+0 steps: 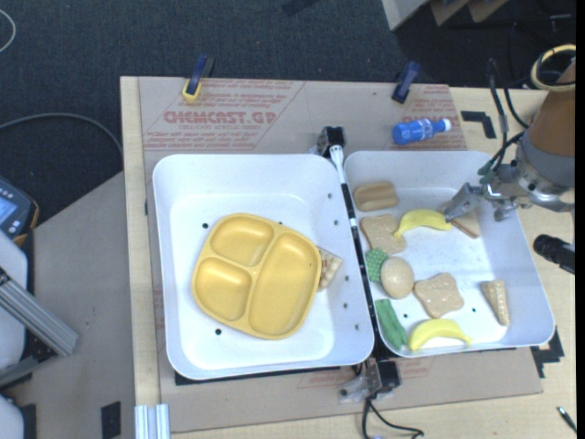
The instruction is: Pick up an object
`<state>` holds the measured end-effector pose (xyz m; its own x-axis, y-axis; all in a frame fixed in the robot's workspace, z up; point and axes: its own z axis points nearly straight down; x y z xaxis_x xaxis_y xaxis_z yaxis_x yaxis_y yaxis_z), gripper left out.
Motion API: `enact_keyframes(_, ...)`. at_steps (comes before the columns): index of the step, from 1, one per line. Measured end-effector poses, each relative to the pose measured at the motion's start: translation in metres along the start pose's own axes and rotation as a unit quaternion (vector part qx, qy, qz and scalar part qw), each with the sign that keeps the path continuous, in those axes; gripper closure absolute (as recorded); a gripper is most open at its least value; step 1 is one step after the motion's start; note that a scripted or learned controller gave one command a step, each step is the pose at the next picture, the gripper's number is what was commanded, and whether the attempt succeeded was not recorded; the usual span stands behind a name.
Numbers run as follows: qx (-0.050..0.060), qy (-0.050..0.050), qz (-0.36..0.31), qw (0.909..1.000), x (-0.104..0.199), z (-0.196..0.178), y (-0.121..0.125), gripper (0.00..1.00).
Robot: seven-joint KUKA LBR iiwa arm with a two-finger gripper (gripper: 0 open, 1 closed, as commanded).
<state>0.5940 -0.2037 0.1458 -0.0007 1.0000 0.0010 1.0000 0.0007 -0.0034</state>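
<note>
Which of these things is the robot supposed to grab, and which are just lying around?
For the job:
gripper
upper banana
lower banana
egg
bread slice
cone
bread roll

Just lying around:
yellow divided plate in the left bin
blue bottle on the bench

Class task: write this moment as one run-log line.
claw: over right bin, by upper banana | nothing seen gripped | yellow tray: left bin
</note>
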Motion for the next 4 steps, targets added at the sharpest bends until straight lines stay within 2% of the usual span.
enact_keyframes(1,0.000,0.000,0.000,1.0000,-0.009,0.055,0.002,0.00)
enact_keyframes(2,0.000,0.001,0.000,1.0000,-0.007,0.061,0.003,0.00)
enact_keyframes(3,-0.002,0.000,0.000,1.0000,-0.008,0.050,0.003,1.00)
enact_keyframes(4,-0.004,-0.002,0.000,1.0000,-0.016,0.004,0.001,1.00)
